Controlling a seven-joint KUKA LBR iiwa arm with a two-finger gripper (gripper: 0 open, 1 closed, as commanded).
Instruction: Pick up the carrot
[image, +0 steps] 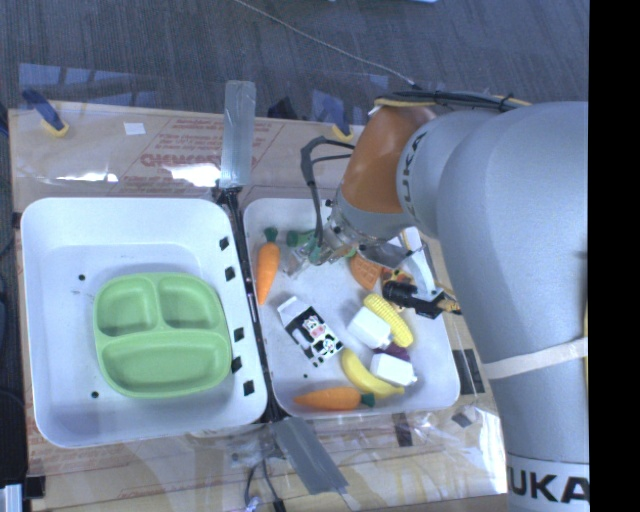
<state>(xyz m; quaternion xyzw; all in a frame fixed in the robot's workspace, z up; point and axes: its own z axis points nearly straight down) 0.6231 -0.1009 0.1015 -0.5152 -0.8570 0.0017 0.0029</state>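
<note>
Your grey KUKA arm (510, 290) fills the 3 o'clock side of the view, its orange band (375, 165) at about 1 o'clock. The gripper (325, 245) hangs low in the right bin (432, 385); you cannot tell how wide it stands, since the wrist hides it.

At 9 o'clock the left bin (50, 260) holds a green divided plate (160, 335).

In the right bin, one carrot (267, 270) lies along the 9 o'clock wall, just beside the gripper and not gripped. A second carrot (330, 399) lies at the 6 o'clock edge. Between them sits a cow-print milk carton (312, 333). Toward 4 o'clock lie a banana (362, 375), a corn cob (390, 318) and two white blocks (368, 327).
</note>
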